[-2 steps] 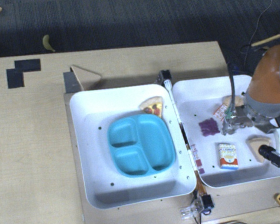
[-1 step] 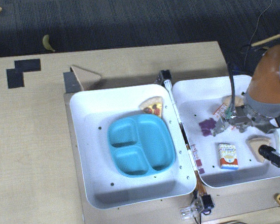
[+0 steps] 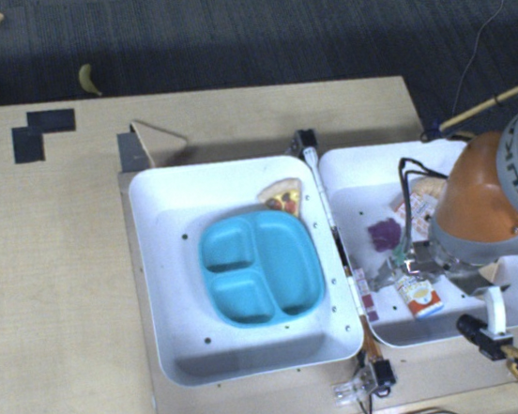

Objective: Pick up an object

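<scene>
- The arm [image 3: 485,200] reaches in from the right and hangs low over the right bin [image 3: 374,323], its orange band bulking over that bin's middle.
- The gripper [image 3: 407,265] sits down among the clutter near the bin's floor, but the wrist covers it, so I cannot tell how it stands or whether it has hold of anything.
- Candidates for the pick, all in the right bin: a purple object [image 3: 384,232] lies just left of the wrist, apart from the bin wall.
- A small red-and-white carton [image 3: 422,297] lies just below the gripper, close enough that it looks like the target, though contact is not clear.
- More packaging pokes out at the upper edge of the wrist, too hidden to name.
- Over in the left bin [image 3: 166,289], a blue divided tray [image 3: 259,266] fills the centre, with a yellow-and-red item [image 3: 282,196] tucked in the far corner beside it, well apart from the arm.
- My read: this is the reach-and-grasp step, with the gripper down at object level and nothing visibly lifted yet.
- The next move calls for a firm grip on the carton, then a straight lift clear of the neighbouring clutter and the bin's rim.
</scene>
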Motion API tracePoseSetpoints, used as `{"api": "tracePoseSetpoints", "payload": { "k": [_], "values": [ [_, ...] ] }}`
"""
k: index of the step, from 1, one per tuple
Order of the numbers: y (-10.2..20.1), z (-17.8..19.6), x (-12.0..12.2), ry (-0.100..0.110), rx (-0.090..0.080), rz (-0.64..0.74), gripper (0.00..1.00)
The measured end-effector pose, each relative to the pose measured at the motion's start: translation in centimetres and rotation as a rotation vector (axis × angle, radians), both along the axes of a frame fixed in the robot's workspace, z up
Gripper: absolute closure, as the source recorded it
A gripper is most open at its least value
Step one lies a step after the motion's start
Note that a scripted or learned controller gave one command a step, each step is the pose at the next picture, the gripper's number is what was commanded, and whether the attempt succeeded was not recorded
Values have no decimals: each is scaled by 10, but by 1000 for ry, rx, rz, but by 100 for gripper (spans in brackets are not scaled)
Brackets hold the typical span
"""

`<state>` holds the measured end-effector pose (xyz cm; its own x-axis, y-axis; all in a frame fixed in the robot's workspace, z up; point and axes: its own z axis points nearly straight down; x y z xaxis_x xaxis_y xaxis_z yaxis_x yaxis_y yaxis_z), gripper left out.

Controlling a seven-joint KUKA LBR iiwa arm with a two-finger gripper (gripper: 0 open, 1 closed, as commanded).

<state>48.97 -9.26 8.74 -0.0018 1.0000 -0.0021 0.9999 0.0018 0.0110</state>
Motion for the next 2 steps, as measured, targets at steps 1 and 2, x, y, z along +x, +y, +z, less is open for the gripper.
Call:
{"api": "tracePoseSetpoints", "payload": {
  "k": [1,2],
  "values": [
    [0,11,2,-5,-1,1,100],
    [63,98,20,7,3,4,100]
  ]
}}
